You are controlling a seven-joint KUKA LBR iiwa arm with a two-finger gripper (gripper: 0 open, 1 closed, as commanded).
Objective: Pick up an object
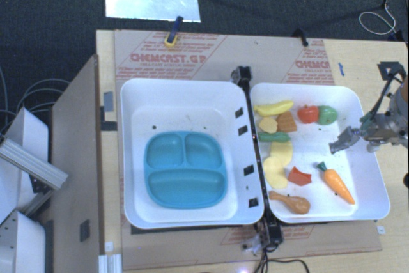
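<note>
A: Where is the claw (339, 142)?
B: Over the right bin (374, 198), near its right wall. I can't tell its state.
A: What lies nearest?
B: A toy carrot (336, 182) just below it, apart from it. Left of that sits a red wedge (299, 176).
A: Farther off?
B: A tomato (308, 114) and green fruit (328, 114) above; banana (273, 108), drumstick (291, 202) well left. A blue divided plate (185, 169) fills the left bin (134, 156).
</note>
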